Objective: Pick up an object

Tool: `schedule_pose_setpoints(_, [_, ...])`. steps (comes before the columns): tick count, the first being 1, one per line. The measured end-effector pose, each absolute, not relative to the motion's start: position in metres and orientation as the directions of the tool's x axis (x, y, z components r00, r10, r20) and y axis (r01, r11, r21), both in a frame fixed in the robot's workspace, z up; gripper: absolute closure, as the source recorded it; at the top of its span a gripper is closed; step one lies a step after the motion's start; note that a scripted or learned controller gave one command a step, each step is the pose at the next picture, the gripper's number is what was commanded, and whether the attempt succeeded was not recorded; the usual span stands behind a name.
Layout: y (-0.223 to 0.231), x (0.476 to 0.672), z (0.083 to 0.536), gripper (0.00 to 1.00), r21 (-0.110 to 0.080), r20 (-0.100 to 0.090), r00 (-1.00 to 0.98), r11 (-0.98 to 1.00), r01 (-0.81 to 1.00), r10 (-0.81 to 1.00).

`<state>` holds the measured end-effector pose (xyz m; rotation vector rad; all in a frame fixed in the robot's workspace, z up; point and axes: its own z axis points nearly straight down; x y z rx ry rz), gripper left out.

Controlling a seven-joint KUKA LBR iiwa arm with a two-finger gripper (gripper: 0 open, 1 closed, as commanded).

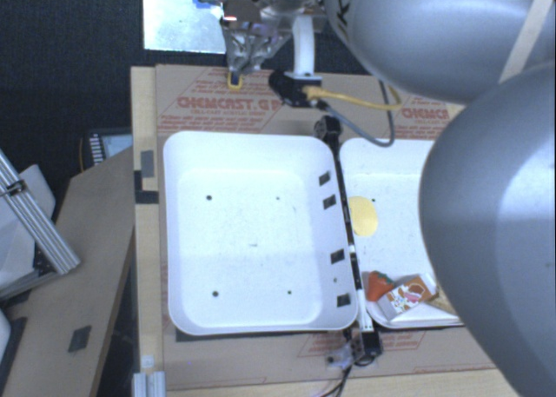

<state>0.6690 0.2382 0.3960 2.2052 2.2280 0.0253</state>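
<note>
We see the gripper holding a small yellow object between its fingers; below it lies the left bin.

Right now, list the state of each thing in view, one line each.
gripper: raised above the bench behind the left bin, a small yellow thing at its tip.
left bin: flat on the bench.
right bin: holds the items.
yellow disc: lying flat in the right bin.
orange-and-white packet: lying in the right bin's near corner.
</note>
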Motion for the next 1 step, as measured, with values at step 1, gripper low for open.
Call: schedule_pose_setpoints(1, [0.2340,0.6670,0.2810,1.00,-0.009,-0.003,0.000,0.000,1.000,1.000])
